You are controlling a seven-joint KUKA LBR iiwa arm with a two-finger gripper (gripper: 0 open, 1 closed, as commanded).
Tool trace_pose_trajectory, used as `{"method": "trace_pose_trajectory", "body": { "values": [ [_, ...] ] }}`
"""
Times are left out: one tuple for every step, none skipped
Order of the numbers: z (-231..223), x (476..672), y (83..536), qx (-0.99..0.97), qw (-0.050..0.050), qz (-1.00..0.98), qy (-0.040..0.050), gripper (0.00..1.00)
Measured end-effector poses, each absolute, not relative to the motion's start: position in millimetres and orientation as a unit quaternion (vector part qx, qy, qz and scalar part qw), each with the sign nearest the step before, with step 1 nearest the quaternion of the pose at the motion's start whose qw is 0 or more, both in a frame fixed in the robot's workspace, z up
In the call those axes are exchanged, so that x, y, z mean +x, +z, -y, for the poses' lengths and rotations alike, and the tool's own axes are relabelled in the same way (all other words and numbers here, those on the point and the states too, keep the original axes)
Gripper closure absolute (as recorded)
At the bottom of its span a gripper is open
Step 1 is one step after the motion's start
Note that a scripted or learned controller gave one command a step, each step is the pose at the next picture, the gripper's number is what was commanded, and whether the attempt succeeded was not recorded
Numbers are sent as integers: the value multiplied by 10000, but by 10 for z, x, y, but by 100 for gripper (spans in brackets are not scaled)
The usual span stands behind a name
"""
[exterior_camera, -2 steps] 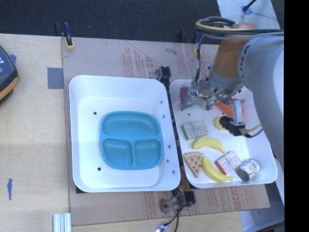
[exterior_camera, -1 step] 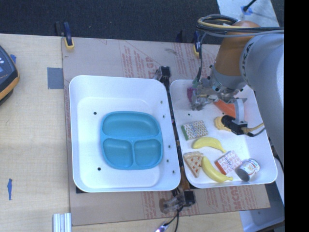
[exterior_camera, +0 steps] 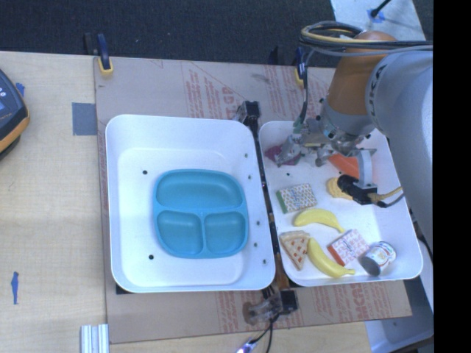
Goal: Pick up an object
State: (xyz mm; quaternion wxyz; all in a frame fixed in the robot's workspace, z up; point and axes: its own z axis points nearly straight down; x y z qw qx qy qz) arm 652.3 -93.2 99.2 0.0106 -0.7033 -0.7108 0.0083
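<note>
- We judge that we are in the reach-and-descend step: the gripper (exterior_camera: 307,151) hangs low over the far end of the right bin (exterior_camera: 409,267), and nothing looks lifted yet.
- Candidate objects lie in that bin: a dark red piece (exterior_camera: 274,153) just left of the gripper, an orange piece (exterior_camera: 346,164) to its right, a patterned card (exterior_camera: 296,196) nearer us, then two bananas (exterior_camera: 318,218), a pizza-slice toy (exterior_camera: 294,247), a small red box (exterior_camera: 347,246) and a can (exterior_camera: 378,257).
- We cannot tell how wide the fingers stand, nor whether they touch anything; the wrist hardware blurs them.
- The next move, as we judge it, calls for settling over one piece and closing on it before lifting.
- The left bin (exterior_camera: 118,197) holds a blue divided plate (exterior_camera: 200,213), well apart from the gripper.
</note>
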Motion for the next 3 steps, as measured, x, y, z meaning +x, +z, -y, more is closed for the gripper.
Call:
{"method": "trace_pose_trajectory", "body": {
  "values": [
    [940, 6517, 1091, -7028, 125, 7112, 99, 100],
    [939, 6521, 1095, -7026, 121, 7114, 96, 0],
    [947, 6523, 1200, -7023, 121, 7117, 99, 100]
  ]
}}
